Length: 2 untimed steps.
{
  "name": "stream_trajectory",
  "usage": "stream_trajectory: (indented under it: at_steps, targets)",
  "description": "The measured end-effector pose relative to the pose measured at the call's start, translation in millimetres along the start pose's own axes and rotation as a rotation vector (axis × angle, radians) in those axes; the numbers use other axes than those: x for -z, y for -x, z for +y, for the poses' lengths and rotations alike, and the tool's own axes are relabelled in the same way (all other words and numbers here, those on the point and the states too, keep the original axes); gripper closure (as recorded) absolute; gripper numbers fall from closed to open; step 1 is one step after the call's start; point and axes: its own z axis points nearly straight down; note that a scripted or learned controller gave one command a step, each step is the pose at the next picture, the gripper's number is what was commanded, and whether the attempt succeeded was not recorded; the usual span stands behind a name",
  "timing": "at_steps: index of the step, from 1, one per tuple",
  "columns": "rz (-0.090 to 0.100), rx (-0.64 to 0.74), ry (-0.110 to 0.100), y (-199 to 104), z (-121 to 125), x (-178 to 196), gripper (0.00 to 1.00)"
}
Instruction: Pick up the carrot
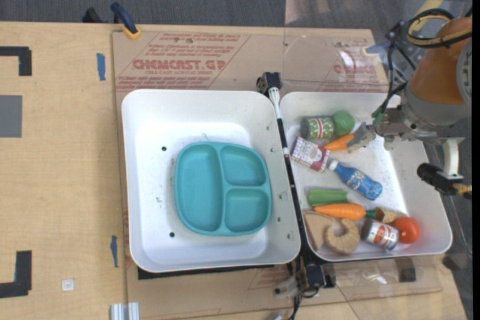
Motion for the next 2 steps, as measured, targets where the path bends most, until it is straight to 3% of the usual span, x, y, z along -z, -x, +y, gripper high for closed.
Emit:
stream_trajectory:
  at_steps: [1,2]
  targets:
    - [0.008,-0.267,-0.015,-45.0,41.5,-31.1,0.0]
    - [0.004,-0.263,-0.017,-44.4,42.0,-18.9,1.0]
